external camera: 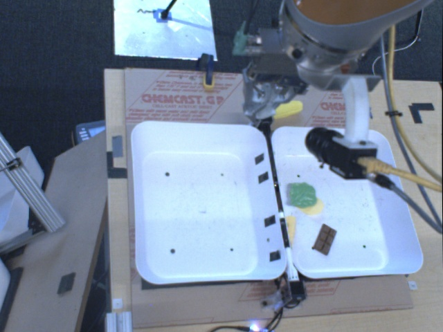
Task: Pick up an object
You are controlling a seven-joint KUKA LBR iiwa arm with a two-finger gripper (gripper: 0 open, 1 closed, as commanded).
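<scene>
Currently: loose pieces in right bin, none lifted.

Green piece point(301, 194) near middle of right bin point(398, 251), overlapping a pale yellow disc point(313, 207) at its lower right edge; brown chocolate-like block point(324, 238) lying below them, apart; small yellow sliver point(291, 228) against the divider wall. Yellow object point(288, 108) at far rim of bins, just under gripper point(261, 111); jaws' state cannot be told, held or merely behind likewise uncertain. Black cylindrical unit point(337, 152) on white post above right bin. Left bin point(201, 203) alongside. Advice for pick: favour the brown block, standing clear of neighbours; descend straight, close across its narrow sides, avoid the bin wall. Lettering on cardboard point(173, 88) over desk: "CHEMCAST GP", red, repeated.
</scene>
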